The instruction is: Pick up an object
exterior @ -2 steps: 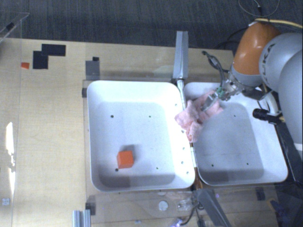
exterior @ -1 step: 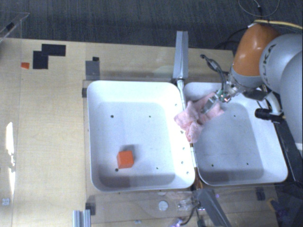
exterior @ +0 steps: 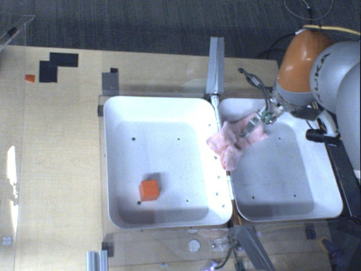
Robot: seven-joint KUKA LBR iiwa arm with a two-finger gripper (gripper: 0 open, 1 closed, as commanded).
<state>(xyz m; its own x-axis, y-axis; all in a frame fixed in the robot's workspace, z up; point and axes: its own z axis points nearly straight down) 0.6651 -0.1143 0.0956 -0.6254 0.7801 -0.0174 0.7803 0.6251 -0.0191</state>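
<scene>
A crumpled pink cloth [exterior: 227, 143] hangs over the divider between the two bins, most of it on the right bin's side. My gripper [exterior: 251, 127] comes in from the upper right and is shut on the cloth's upper right part, with pink fabric bunched on both sides of the fingers. The cloth stretches up toward the gripper from the divider. An orange block [exterior: 149, 190] lies on the floor of the left bin [exterior: 118, 151], near its front left, far from the gripper.
The right bin [exterior: 293, 202] lies below the arm, whose orange band [exterior: 299, 58] and grey wrist sit over its back right corner. A grey metal post [exterior: 215, 66] stands behind the divider. Black and orange markers lie at the bench's far left.
</scene>
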